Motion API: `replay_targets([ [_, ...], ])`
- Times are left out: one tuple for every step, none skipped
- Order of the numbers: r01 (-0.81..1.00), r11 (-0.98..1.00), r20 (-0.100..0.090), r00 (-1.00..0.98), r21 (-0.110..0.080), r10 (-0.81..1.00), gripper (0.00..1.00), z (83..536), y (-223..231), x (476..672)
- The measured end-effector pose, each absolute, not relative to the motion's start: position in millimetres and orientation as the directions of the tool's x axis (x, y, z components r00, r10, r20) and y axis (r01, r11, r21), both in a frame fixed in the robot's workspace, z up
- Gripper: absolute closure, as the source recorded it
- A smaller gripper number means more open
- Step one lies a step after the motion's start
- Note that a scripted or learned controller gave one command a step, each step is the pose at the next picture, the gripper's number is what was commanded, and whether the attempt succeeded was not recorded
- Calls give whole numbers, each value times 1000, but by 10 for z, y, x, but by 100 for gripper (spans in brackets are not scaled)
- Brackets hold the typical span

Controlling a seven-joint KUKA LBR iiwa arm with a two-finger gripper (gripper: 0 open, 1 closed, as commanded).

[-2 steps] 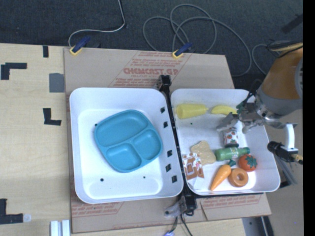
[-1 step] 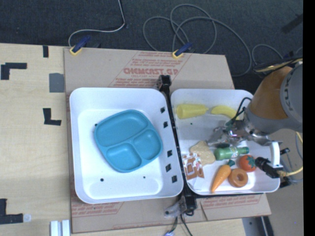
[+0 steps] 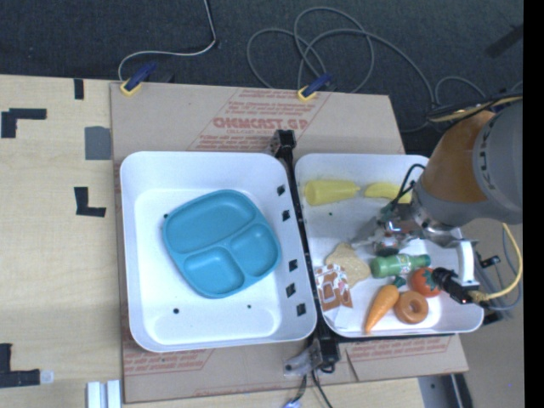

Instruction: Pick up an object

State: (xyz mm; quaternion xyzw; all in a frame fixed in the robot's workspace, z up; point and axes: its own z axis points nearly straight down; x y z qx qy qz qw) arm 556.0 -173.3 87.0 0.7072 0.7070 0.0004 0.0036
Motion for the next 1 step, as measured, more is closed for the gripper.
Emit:
replay_targets([
  [1000,0,-4,0,7,1000,0,871,-1736,5556],
])
